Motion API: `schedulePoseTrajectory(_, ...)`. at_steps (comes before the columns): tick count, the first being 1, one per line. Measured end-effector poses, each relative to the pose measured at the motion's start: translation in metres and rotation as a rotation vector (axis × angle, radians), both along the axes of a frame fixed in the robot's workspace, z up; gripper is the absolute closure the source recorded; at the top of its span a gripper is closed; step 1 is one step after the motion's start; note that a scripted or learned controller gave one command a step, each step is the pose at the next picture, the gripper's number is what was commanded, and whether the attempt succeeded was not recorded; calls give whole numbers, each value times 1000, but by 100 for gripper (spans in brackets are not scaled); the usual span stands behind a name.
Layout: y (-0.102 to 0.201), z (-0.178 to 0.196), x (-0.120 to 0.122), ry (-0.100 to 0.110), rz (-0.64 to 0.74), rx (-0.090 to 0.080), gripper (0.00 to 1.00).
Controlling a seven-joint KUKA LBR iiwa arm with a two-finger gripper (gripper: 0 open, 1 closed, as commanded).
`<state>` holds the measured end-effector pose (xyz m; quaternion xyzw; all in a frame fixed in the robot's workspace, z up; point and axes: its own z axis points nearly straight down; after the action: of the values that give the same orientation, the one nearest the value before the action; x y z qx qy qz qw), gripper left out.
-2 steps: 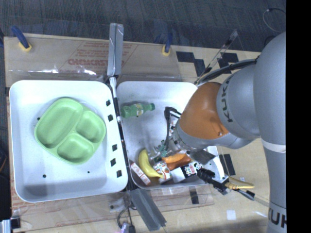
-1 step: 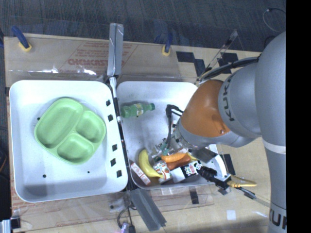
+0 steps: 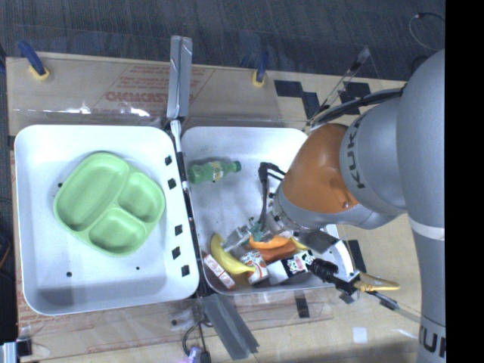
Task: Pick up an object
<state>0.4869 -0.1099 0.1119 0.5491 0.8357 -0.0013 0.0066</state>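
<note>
The arm (image 3: 378, 165) reaches in from the right over the right bin (image 3: 227, 138), its orange band above the near-right part of that bin. The gripper (image 3: 261, 233) sits low among the clutter at the bin's near edge; whether it grips anything cannot be told, since the wrist and the pile hide it

In that pile lie a banana (image 3: 225, 258), curved along the near-left side, an orange carrot-like piece (image 3: 271, 243) just right of it and close under the gripper, a small red-and-white pack (image 3: 253, 262) and a dark box (image 3: 297, 264) with white marks. These touch or overlap one another. A green bottle (image 3: 213, 172) lies on its side farther back in the same bin, well apart from the pile

The left bin (image 3: 38, 203) holds a green divided plate (image 3: 110, 201) lying flat near its middle. Blue clamps (image 3: 32, 59) stand at the bench's far edge
</note>
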Motion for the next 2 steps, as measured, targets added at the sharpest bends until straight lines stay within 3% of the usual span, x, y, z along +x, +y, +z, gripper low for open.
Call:
schedulePoseTrajectory(1,0,10,1,-3,5,-4,100)
schedulePoseTrajectory(2,0,9,1,-4,5,-4,0)
